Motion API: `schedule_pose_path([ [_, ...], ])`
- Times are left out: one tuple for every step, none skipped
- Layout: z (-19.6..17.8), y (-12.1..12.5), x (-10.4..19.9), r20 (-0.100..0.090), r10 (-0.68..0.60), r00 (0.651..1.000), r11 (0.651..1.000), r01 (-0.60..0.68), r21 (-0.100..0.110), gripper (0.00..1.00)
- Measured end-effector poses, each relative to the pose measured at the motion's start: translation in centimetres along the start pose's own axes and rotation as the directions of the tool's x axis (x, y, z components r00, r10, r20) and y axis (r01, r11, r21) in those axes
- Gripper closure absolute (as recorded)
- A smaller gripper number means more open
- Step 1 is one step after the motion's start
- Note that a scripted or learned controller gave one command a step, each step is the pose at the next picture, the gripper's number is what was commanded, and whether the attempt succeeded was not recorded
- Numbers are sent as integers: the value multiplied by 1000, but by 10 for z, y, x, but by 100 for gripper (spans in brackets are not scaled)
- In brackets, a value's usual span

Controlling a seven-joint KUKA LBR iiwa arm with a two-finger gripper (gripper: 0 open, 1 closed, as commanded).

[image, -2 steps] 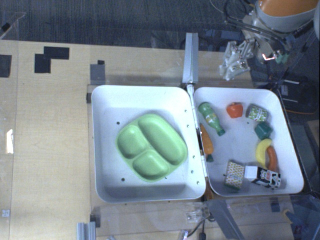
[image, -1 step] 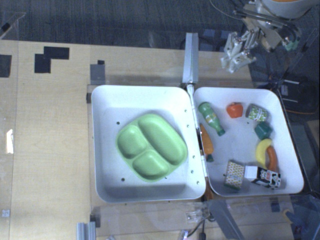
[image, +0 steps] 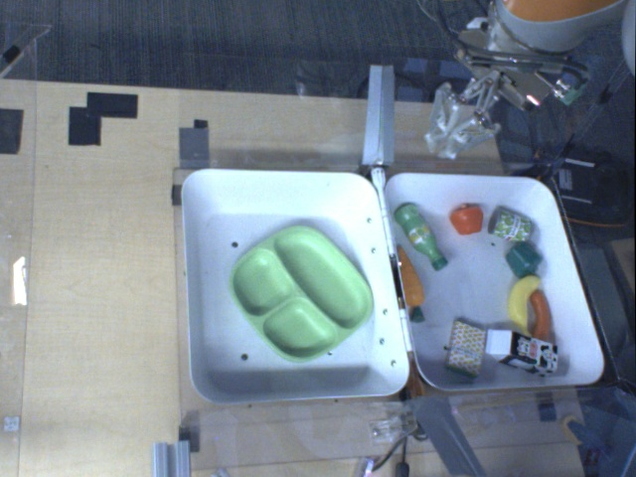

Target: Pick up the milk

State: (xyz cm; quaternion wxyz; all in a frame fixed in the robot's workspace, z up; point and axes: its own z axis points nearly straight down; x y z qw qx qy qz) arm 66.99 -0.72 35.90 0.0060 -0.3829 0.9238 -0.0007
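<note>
Milk (image: 529, 353) lies flat at the near edge of the right bin (image: 571, 229), waiting to be picked.

Black-and-white carton rests on its side just beside a patterned box (image: 465, 347), with a banana (image: 523, 301) and sausage (image: 541, 315) close behind, so any grasp is crowded. End effector (image: 460, 127) hangs above the tabletop beyond the bin's far rim, well apart from the carton, holding nothing; how far its fingers are spread cannot be told. Left bin (image: 199, 266) carries a green tray (image: 302, 291).
</note>
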Motion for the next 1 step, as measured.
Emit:
schedule_pose_path([
  [106,25,3,-1,-262,965,965,262,-2,100],
])
